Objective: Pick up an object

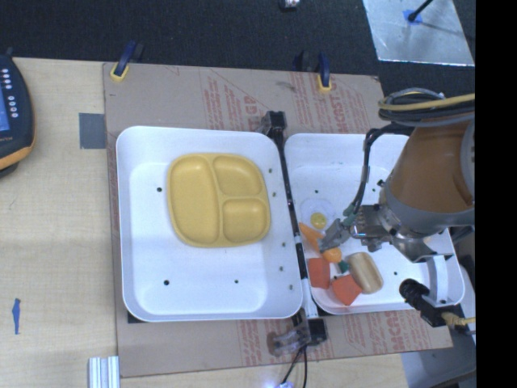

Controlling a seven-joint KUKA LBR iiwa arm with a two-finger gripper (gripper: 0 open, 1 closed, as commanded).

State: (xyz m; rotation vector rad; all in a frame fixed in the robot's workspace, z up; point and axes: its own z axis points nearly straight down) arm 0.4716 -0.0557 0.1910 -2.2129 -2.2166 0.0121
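Observation:
My gripper [338, 234] hangs low over the right bin [339, 158], near its left wall, with the arm's orange band and grey wrist just to its right. Small food-like toys lie under and around it: an orange carrot piece [310, 235], a yellow round piece [318, 218], a red block [318, 272], an orange-red wedge [346, 290], a tan bread roll [365, 272] and a small green bit [343, 265]. The fingertips sit beside the carrot piece and another orange piece [332, 255]. I see nothing lifted between them.
The left bin [133, 217] holds a yellow three-compartment plate [218, 198]. A black divider clamp [284, 184] runs between the bins. A teach pendant [12, 111] lies at the far left of the bench. Blue-yellow clamps [123, 61] pin the cardboard's back edge.

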